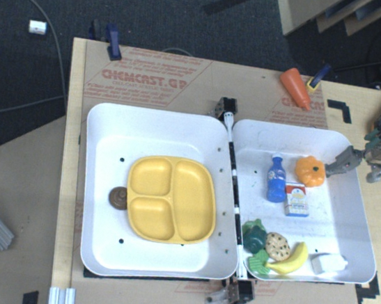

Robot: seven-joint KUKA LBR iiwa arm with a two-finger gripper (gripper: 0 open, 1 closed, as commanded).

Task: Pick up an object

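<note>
- Orange pumpkin toy (310, 171), round and ribbed, sits just right of the blue bottle (276, 180).
- We see the gripper (358, 161) near it; finger spread unclear.
- Cardboard (144, 78) reads "CHEMCAST GP".

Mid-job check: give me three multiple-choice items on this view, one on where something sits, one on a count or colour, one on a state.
1. Where is the yellow tray?
A. Left bin
B. Right bin
C. On the bare bench

2. How many compartments does the tray have?
A. Two
B. Three
C. Five

3. How does the blue bottle lie?
A. Hanging from the gripper
B. Inside the tray
C. On the right bin's floor, beside the orange pumpkin

Answers:
1 A, the tray fills the middle of the left bin.
2 B, ridges split it into three sections.
3 C, it rests in the right bin, apart from the gripper at the bin's right rim.
</note>
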